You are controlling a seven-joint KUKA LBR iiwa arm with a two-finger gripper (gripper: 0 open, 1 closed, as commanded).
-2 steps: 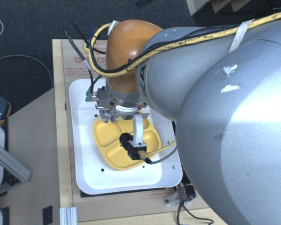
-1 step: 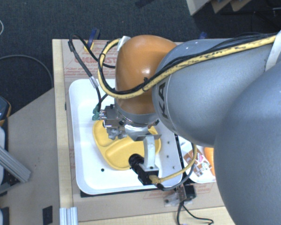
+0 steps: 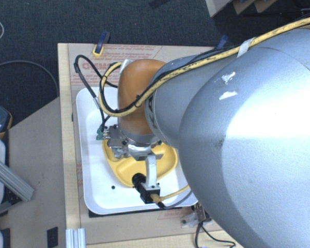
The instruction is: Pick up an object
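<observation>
A yellow, rounded object (image 3: 165,161) lies in the left white bin (image 3: 90,138), mostly covered by the arm. The wrist with its orange band (image 3: 137,92) reaches straight down over the yellow object, and the gripper (image 3: 132,151) sits right on top of it. The arm's own body hides the gripper's tips and whatever lies between them. A small dark speck (image 3: 113,187) rests on the bin floor near the front.
The large grey arm (image 3: 248,128) covers the whole right side of the view, including the right bin. A yellow clamp (image 3: 98,46) sits at the bench's far edge. Dark cables loop over the bin's far left corner.
</observation>
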